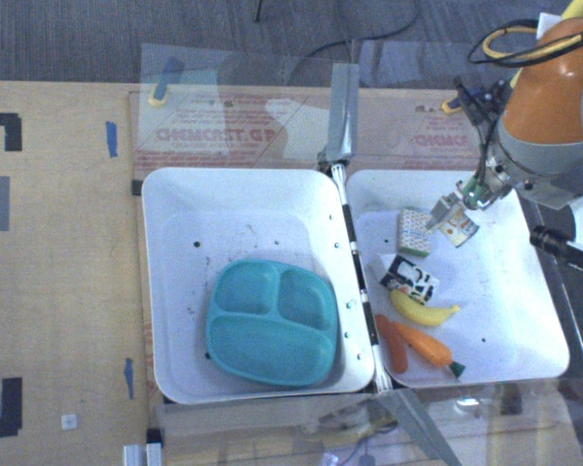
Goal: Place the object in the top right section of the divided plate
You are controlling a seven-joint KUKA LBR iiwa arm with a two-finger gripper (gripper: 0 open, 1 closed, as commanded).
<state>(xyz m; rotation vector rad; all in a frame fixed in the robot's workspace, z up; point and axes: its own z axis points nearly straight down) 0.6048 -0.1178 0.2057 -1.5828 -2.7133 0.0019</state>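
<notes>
1. Right now you are at the picking step: the fingers hang low in the right bin, and you cannot tell whether they are spread or pressed together.
2. Just left of the fingers stands a small green-white box; whether they touch it is unclear.
3. Below them lie a black-white item, a banana and a carrot.
4. Far left of the fingers, the teal divided plate waits in the left bin; its top right section holds nothing.
5. Next, you likely need a firm grasp before lifting.
</notes>
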